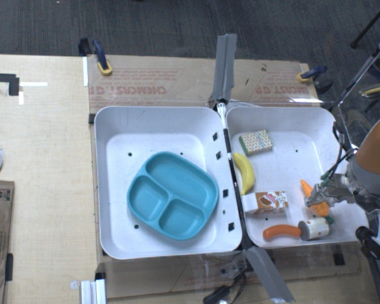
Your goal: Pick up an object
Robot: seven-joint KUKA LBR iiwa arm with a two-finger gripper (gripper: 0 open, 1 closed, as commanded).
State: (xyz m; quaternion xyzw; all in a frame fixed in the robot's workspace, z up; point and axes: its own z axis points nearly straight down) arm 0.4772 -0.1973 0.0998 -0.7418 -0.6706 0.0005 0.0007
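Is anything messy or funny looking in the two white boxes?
Nothing looks spilled or broken. The blue plate lies crooked in the left bin. In the right bin, the banana, snack box, sponge and sausage are scattered, with toys bunched by the gripper.

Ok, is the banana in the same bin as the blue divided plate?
No, the banana lies in the right bin against its left wall, while the blue divided plate sits alone in the left bin.

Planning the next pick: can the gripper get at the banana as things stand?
Probably yes: the banana lies uncovered against the right bin's left wall, nothing on it; the gripper is across the bin.
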